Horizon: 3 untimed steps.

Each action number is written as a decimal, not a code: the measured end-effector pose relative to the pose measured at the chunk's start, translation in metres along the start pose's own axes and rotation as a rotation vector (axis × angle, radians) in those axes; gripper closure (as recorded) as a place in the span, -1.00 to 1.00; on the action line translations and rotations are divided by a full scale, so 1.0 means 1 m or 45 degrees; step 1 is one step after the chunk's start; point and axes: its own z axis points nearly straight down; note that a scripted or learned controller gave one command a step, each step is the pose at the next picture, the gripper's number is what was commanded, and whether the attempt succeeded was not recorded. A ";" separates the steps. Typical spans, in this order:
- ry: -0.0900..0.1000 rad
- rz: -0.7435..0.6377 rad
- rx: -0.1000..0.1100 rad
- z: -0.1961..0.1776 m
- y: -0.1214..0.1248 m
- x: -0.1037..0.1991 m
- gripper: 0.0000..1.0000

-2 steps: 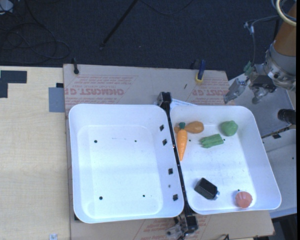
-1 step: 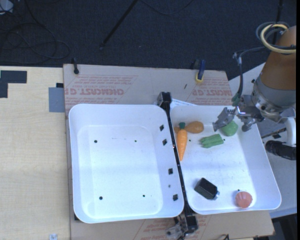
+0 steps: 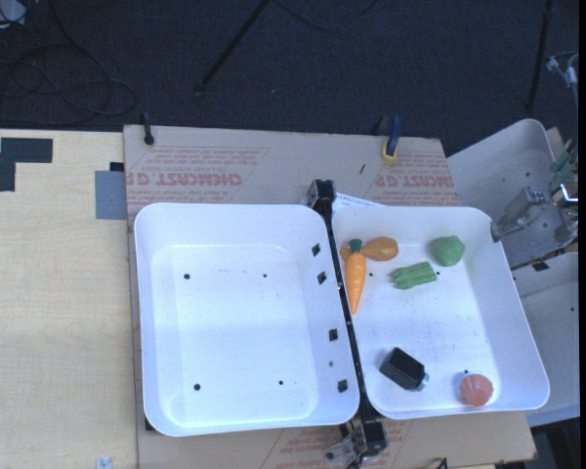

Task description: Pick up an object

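Camera view: the arm (image 3: pixel 542 218) sits at the right edge of the frame, just outside the right bin (image 3: pixel 513 291), its grey metal parts level with the bin's upper right corner. Whether the pincer is open or closed, I cannot tell. Inside the right bin: a carrot (image 3: pixel 354 279) along the divider, an orange piece (image 3: pixel 380 249) touching it, a green ball (image 3: pixel 448 250), a green pod (image 3: pixel 413 276), a black block (image 3: pixel 403 369) and a pink ball (image 3: pixel 476 390) lower right. The left bin (image 3: pixel 146 311) sits beside it.

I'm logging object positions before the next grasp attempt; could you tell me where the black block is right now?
The black block lies in the right bin, near its front edge, just left of the pink ball in the front right corner.
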 end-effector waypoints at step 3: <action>0.004 -0.013 0.026 -0.097 0.022 0.190 -1.00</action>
